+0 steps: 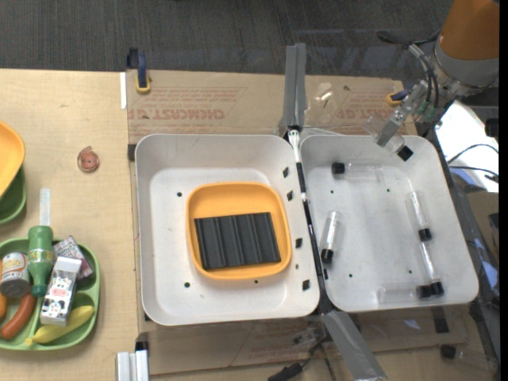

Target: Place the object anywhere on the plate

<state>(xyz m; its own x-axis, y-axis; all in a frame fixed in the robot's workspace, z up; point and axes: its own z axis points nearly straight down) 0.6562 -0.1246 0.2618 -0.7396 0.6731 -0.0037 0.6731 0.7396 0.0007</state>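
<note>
The end effector (394,129) hangs over the far right corner of the right bin (452,213), tilted, at the end of the grey arm with its orange band (470,22) near the worktop's far right corner. Whether its parts are spread or closed cannot be told; something clear and blurred shows at its tip, but what it is cannot be made out.

In the right bin lie several clear plastic tubes with black caps. One (353,167) lies near the far wall, just below the end effector; one (329,235) lies by the bin's left wall; one (418,217) lies along the right side, with another (429,267) beyond it toward the near right corner; one more (409,294) rests along the near wall. All lie flat on the bin floor, apart from the end effector.

The left bin (159,213) holds an orange plate (198,205) at its middle, and on the plate lies a dark ribbed rectangular tray (237,240), well apart from the end effector, across the divider between the bins.

At the worktop's left edge stands a green dish (83,320) with toy food, including a green bottle (40,258) and a small carton (57,290). A yellow bowl (8,161) sits farther back along that edge, and a small pink disc (88,159) lies between it and the left bin.
</note>
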